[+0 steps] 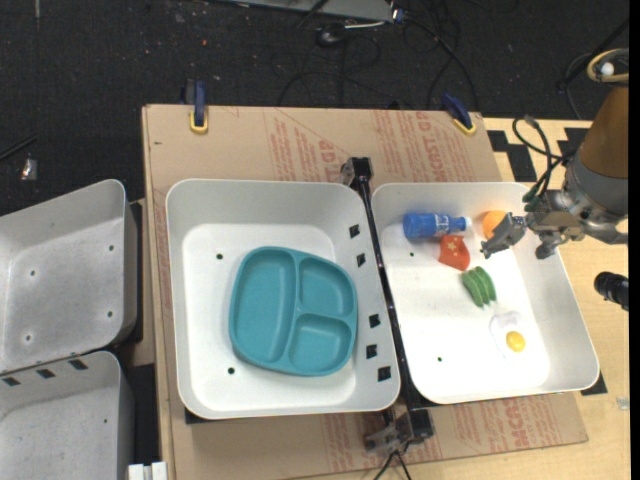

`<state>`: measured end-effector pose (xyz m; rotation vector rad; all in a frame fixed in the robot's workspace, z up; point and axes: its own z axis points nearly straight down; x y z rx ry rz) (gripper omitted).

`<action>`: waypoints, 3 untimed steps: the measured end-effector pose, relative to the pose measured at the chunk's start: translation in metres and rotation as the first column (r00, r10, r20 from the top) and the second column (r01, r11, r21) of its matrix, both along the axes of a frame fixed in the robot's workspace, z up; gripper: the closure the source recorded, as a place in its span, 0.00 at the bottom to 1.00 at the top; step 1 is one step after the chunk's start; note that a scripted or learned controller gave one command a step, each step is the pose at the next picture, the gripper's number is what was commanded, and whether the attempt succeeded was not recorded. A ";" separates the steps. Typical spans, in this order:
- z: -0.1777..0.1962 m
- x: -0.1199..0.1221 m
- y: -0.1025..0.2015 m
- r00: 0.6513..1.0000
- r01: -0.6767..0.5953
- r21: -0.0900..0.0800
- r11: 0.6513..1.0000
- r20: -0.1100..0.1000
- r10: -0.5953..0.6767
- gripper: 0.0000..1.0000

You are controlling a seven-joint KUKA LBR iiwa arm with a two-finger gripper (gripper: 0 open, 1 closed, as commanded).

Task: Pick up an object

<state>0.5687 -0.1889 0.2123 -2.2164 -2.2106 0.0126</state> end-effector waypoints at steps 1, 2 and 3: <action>0.008 0.003 0.001 1.000 -0.003 -0.003 1.000 0.014 0.003 0.00; -0.036 0.006 0.005 1.000 -0.003 -0.002 1.000 0.010 0.004 0.00; -0.093 -0.002 -0.001 1.000 -0.001 -0.002 1.000 0.010 0.001 0.00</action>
